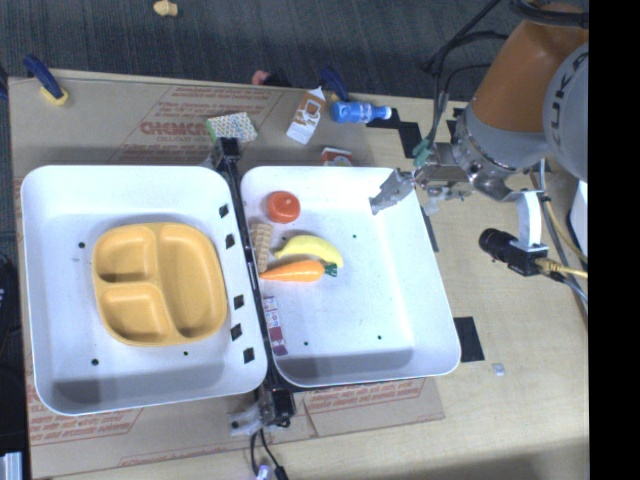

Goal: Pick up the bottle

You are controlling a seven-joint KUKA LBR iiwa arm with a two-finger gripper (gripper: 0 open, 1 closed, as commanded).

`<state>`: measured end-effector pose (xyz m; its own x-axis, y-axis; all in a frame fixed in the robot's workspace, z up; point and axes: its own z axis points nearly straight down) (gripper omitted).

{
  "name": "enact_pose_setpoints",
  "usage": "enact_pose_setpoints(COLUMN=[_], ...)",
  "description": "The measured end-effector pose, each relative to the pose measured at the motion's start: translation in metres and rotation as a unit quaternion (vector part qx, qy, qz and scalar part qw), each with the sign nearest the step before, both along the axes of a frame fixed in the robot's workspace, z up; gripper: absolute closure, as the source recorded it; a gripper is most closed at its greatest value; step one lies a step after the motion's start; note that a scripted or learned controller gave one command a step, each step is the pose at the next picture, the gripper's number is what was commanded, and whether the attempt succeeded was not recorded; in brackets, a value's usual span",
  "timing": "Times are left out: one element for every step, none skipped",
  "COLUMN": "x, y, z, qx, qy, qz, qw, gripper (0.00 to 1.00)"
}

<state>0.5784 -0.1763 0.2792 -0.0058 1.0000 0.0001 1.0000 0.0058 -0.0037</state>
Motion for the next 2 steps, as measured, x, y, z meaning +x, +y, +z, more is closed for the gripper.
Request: enact_pose_setpoints(x=[0.0, -0.077], y=[0.001, -0.024], z=[0.01, -0.023], qx=[0.0004, 0.0], qy=[0.001, 0.001], qz=[0.003, -0.064], qw=[1.0, 0.998], gripper=[1.0, 1.0])
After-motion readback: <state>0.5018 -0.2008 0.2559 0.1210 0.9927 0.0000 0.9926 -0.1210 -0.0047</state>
